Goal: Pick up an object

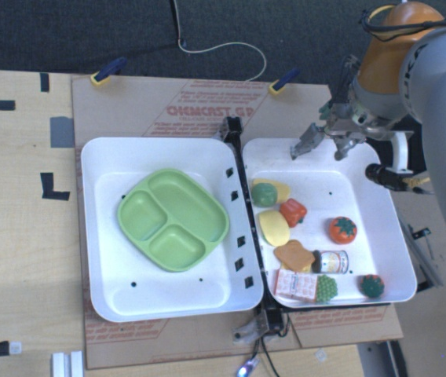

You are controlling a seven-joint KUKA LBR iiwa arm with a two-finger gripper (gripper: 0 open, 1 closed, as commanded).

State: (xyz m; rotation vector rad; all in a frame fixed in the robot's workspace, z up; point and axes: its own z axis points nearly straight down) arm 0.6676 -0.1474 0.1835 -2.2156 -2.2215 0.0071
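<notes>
hovering open gripper (318,149) above right bin's (380,203) far rim, holding nothing

Grey arm (443,93), orange wrist band (392,42)

The arm (427,61) is cut off by the right and top edges, so only its orange band, wrist and part of a grey link show. In the right bin (380,210), the small jar (334,262) lying on its side has a label too small to read, and the print on the flat red-and-white packet (294,286) is likewise illegible. The brown cookie-shaped toy (294,255) overlaps the packet's upper edge, hiding it.
</notes>
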